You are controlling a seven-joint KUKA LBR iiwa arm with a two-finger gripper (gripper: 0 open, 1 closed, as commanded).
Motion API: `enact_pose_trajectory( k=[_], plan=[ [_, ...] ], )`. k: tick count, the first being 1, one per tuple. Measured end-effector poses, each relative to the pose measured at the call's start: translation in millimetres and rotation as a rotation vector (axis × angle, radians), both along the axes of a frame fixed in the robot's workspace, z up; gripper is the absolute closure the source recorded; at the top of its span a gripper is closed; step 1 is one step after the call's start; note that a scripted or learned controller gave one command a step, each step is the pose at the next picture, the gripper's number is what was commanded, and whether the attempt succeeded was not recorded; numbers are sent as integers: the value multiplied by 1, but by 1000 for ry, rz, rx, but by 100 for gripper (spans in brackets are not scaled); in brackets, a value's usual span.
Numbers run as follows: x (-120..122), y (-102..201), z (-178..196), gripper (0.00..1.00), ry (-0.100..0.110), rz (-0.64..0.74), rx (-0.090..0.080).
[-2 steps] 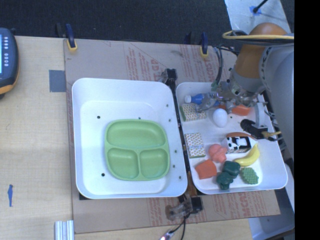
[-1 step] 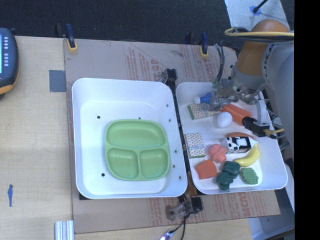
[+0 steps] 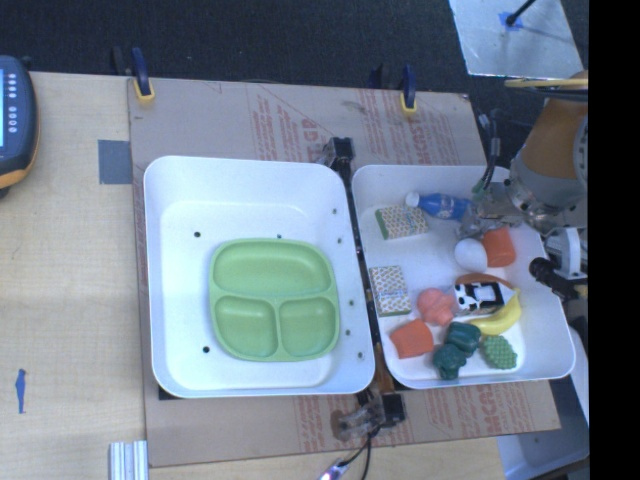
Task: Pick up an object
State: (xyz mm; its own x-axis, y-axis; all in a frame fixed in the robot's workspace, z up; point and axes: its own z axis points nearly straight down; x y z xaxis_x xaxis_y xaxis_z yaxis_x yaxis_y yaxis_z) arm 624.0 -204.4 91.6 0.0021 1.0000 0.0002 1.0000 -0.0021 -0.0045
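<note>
My claw (image 3: 497, 230) is hovering over the right bin (image 3: 400, 372), touching an orange block (image 3: 499, 247); I cannot tell its grip.

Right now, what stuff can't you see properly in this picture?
- Gripper: the arm hides its fingers, so open or shut is unclear.
- Blue bottle: its right end is behind the arm.
- Black-and-white toy: too small to identify.
- Blue device: cut off by the left edge.
</note>
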Motion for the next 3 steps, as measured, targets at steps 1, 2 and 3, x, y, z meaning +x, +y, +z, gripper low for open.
enact_pose_trajectory(
  k=[1, 2, 3],
  plan=[
    [-43, 26, 81, 100, -2, 3, 2],
    [-48, 77, 63, 100, 2, 9, 1],
    [-48, 75, 64, 0, -1, 7, -1]
  ],
)
